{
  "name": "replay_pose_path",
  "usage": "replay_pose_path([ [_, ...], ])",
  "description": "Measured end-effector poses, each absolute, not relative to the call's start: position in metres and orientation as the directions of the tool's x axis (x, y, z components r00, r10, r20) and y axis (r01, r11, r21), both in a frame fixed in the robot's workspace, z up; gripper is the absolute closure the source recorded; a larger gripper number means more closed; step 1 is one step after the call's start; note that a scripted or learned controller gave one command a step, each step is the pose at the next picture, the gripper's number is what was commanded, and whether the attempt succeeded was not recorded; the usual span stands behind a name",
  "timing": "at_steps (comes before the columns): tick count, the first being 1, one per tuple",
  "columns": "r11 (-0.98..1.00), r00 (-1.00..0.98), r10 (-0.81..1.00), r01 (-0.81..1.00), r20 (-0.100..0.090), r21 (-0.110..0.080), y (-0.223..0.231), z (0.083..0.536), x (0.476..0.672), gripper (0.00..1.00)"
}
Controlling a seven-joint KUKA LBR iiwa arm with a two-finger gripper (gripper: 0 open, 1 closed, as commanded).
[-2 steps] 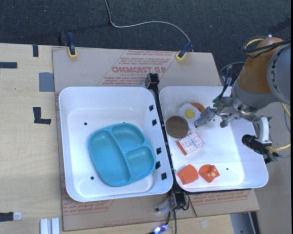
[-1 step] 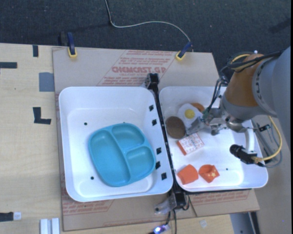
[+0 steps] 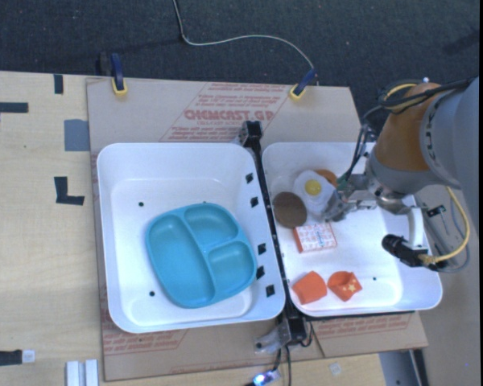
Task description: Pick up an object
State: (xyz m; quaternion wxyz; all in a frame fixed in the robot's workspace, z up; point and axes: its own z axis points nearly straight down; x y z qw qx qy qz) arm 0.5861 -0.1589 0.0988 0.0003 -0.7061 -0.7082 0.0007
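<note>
The right bin holds a brown round object, a white piece with a yellow spot, an orange thing behind it, a small card with red print, an orange block and an orange-red lumpy piece. My gripper is low in that bin, just right of the white piece and the brown object and above the card. The arm's grey wrist comes in from the right. Whether anything sits between the fingers is too small to tell.
The left bin contains a blue divided plate. Black clips run along the divider between the bins. A cable loops across the dark floor behind the bench, and clamps hold the cardboard sheet.
</note>
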Motion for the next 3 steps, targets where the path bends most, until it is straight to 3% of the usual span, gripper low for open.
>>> replay_pose_path([
  [3, 0.002, -0.002, 1.0, 1.0, -0.001, 0.004, -0.166, 0.256, 0.601, 1.0],
])
